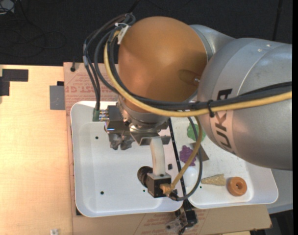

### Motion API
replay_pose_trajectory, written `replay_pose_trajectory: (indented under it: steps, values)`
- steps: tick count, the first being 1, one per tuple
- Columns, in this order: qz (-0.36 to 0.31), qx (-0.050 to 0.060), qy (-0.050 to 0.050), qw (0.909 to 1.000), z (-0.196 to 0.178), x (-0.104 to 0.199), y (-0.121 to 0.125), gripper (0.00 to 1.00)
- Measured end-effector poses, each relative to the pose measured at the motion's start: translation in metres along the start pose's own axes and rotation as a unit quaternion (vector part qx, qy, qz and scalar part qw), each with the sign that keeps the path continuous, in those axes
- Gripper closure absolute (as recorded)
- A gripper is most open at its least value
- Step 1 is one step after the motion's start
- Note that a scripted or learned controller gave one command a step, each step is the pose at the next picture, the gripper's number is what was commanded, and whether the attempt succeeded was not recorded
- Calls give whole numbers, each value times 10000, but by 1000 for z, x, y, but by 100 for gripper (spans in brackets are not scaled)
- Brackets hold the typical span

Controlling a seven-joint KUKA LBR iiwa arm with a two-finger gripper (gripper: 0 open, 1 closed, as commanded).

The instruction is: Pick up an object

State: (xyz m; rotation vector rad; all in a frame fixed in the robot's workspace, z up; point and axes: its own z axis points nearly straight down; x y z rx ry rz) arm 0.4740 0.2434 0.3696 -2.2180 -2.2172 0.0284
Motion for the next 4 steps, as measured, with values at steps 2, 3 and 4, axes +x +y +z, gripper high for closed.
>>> replay_pose_trajectory:
  steps: [2, 3, 4]
  values:
    - [6, -76, 35, 10000, 40, 0, 76, 0]
    - [-7, -121, 59, 9999, -69, -1, 87, 0]
    - [4, -49, 29, 10000, -71, -2, 86, 100]
